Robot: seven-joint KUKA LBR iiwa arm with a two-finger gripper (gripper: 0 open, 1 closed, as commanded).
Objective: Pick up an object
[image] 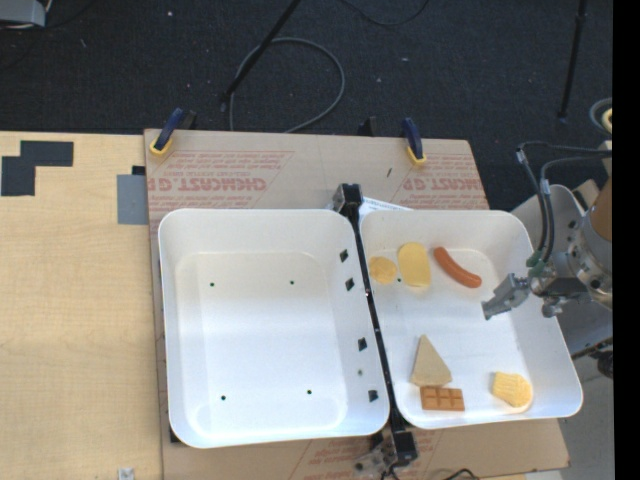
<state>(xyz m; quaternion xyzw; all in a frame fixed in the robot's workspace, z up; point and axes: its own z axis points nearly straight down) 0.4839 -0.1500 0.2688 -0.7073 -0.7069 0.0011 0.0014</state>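
bins point(255, 230) white | sausage point(456, 267) orange-red | waffle point(442, 399) brown grid | clamps point(413, 140) blue-yellow

A robotics lab: two white bins point(260, 230) on clamped cardboard point(300, 168), cables point(300, 58) trailing across dark carpet beyond the table point(70, 298).

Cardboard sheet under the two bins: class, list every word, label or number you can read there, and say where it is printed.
"CHEMCAST GP" in red, printed upside down on the cardboard sheet, twice along its far edge.
More red print at the sheet's near edge: partly hidden, unreadable.
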